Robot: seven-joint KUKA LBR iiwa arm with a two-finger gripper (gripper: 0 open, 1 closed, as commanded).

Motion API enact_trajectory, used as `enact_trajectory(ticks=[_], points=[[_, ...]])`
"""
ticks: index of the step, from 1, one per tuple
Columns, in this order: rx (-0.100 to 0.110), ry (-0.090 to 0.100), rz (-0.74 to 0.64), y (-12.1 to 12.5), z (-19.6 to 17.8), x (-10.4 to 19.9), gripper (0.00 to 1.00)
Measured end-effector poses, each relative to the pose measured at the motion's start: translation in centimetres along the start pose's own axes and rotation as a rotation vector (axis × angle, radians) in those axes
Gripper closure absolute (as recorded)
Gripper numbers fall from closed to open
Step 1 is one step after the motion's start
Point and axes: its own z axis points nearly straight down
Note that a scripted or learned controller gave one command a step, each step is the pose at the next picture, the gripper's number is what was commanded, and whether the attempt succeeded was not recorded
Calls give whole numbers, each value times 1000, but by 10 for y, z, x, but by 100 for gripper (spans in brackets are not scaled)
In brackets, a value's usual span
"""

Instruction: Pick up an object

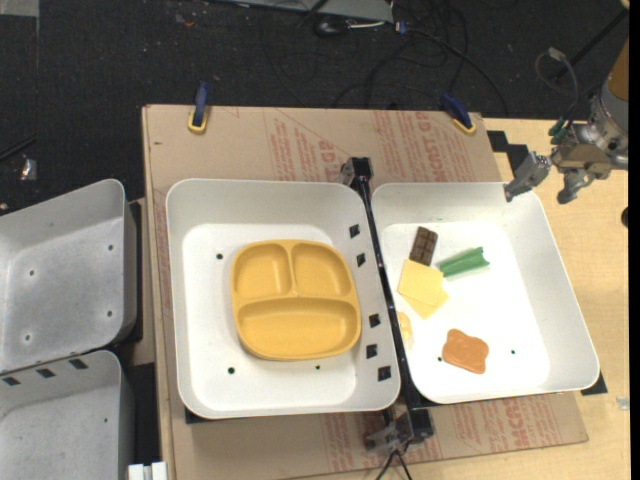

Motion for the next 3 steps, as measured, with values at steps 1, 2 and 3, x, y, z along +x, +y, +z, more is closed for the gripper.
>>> enact_trajectory(ticks=[1, 2, 3], points=[[-12, -3, -3, 2, -8, 1, 0], [-8, -2, -5, 7, 37, 6, 0], [-7, -1, -5, 9, 98, 13, 0]])
